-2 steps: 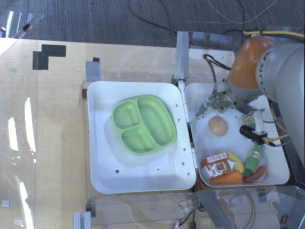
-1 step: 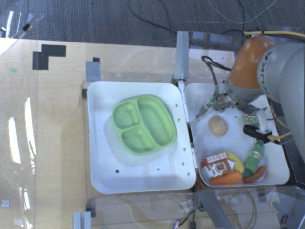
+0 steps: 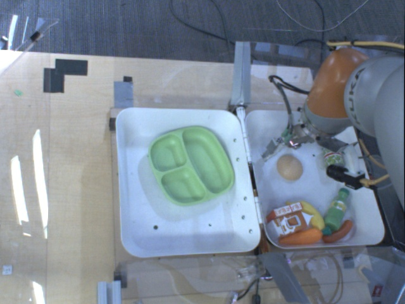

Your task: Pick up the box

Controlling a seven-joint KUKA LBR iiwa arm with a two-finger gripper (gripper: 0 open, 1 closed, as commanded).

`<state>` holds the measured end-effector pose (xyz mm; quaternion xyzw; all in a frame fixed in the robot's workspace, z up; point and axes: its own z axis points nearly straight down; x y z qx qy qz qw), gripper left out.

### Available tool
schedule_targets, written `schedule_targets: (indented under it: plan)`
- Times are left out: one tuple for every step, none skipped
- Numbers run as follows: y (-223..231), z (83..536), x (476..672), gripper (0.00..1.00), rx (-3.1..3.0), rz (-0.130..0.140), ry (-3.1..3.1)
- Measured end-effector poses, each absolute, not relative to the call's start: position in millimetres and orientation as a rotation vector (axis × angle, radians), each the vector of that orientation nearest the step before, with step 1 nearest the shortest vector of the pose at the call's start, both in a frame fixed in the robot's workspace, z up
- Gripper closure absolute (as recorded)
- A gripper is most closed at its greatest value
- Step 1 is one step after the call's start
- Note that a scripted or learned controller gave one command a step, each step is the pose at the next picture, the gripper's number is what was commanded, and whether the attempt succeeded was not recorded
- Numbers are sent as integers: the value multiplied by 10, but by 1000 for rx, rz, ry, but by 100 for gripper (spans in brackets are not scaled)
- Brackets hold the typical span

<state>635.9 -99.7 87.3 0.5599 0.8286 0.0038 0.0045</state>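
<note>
The box [image 3: 290, 220] is small, red and white, and lies flat near the front of the right bin [image 3: 266, 189], against a yellow banana [image 3: 314, 215] and an orange carrot [image 3: 300, 237]. My gripper [image 3: 282, 147] hangs over the back part of the same bin, well behind the box and just above a tan round ball [image 3: 289, 168]. Its fingers are open with nothing between them.
A green bottle [image 3: 337, 210] and a red sausage [image 3: 342, 231] lie at the right bin's front right corner. A green divided plate [image 3: 191, 164] sits in the left bin [image 3: 136, 227]. Cables trail from the wrist along the right bin's right wall.
</note>
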Motion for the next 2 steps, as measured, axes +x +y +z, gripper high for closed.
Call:
schedule_targets:
  plan:
    - [-1015,875,6381,0,1638,11,2668]
    - [-989,878,6385,0,1521,8,2734]
